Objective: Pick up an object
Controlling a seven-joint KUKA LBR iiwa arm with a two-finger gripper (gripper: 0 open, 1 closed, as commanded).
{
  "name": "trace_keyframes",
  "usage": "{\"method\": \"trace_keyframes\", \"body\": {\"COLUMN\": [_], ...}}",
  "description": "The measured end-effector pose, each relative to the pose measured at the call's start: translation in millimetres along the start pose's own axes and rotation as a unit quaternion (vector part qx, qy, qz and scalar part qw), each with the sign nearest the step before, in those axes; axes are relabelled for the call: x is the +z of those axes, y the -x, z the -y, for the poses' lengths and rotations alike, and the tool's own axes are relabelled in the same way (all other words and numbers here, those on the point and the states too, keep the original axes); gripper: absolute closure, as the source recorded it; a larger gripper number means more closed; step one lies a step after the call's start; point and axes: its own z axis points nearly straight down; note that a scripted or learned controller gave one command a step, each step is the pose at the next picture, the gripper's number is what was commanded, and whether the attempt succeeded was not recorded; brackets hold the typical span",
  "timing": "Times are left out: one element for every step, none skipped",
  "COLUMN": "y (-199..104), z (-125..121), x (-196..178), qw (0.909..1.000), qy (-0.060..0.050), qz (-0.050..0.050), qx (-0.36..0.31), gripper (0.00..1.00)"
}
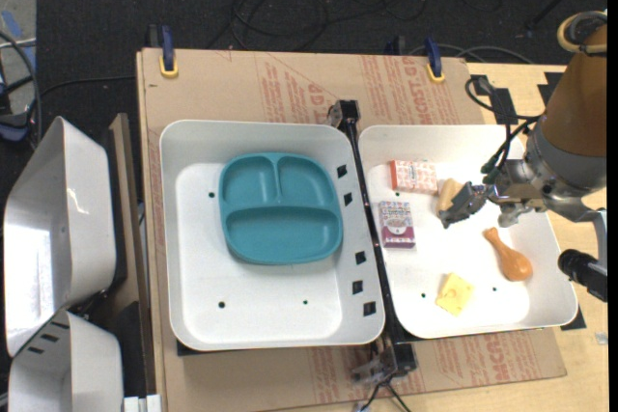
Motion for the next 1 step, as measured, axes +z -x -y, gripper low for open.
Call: {"method": "trace_keyframes", "body": {"y": [0.0], "z": [-1.4], "x": [-3.6], "qw": [1.0], "qy": [0.004], "qz": [0.001], "qx": [-0.001], "gripper": [0.0]}}
